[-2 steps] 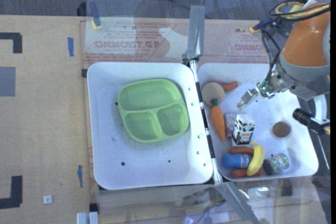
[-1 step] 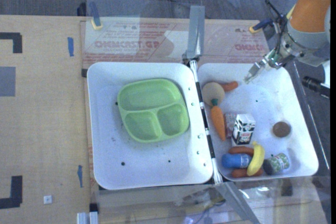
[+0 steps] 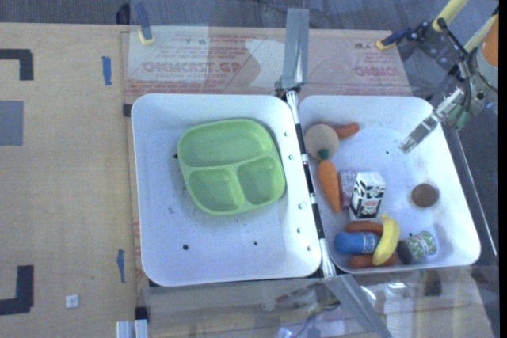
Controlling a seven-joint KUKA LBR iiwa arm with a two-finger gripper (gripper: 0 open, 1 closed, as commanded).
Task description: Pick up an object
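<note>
We see two shallow white bins side by side on the bench: the left bin (image 3: 154, 249) carries a green divided plate (image 3: 231, 165) near its centre. The right bin (image 3: 380, 116) carries, along its left edge, a beige round object (image 3: 321, 140), a small orange piece (image 3: 345, 129) and a carrot (image 3: 329, 184), with a milk carton (image 3: 367, 195) near its centre, a brown disc (image 3: 425, 195) toward its right edge, and a banana (image 3: 386, 241), a blue item (image 3: 349, 242) and a small jar (image 3: 422, 244) along its near edge. The gripper (image 3: 413, 140) hangs over the far right corner of the right bin, with nothing visible between its fingers.
</note>
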